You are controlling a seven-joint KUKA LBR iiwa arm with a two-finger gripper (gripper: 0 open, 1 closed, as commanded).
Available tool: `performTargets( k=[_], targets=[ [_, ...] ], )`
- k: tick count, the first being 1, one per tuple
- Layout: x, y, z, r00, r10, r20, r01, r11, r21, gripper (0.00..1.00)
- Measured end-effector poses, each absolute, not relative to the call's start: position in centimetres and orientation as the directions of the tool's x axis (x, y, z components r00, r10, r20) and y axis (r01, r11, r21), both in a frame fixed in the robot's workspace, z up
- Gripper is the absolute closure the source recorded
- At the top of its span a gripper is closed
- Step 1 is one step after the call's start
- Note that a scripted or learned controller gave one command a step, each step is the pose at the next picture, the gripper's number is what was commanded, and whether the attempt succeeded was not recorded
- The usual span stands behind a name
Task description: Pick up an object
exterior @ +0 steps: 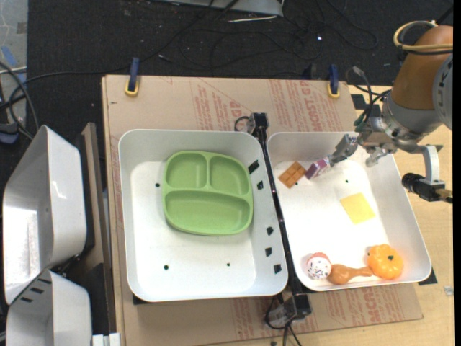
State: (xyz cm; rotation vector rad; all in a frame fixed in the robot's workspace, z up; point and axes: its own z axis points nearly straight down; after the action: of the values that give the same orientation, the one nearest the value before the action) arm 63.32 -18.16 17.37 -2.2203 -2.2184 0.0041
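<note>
Green divided plate point(207, 193) in the left bin point(137, 215). In the right bin point(403, 222): waffle point(291, 174), purple block point(318, 168), yellow slice point(358, 208), cupcake point(318, 267), pumpkin point(384, 261). Gripper point(358, 152) spread, pinching nothing, above the far edge.

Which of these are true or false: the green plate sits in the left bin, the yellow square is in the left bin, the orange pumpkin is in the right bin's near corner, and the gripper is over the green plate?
1. The green plate sits in the left bin. True.
2. The yellow square is in the left bin. False: it lies in the right bin.
3. The orange pumpkin is in the right bin's near corner. True.
4. The gripper is over the green plate. False: it is over the right bin's far end, at a purple object.
</note>
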Motion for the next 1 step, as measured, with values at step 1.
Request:
performTargets(
  k=[1],
  targets=[
    [62.28, -17.63, 11.87, 0.001, 1.000, 0.001, 1.000, -0.001, -0.006, 0.00]
  ],
)
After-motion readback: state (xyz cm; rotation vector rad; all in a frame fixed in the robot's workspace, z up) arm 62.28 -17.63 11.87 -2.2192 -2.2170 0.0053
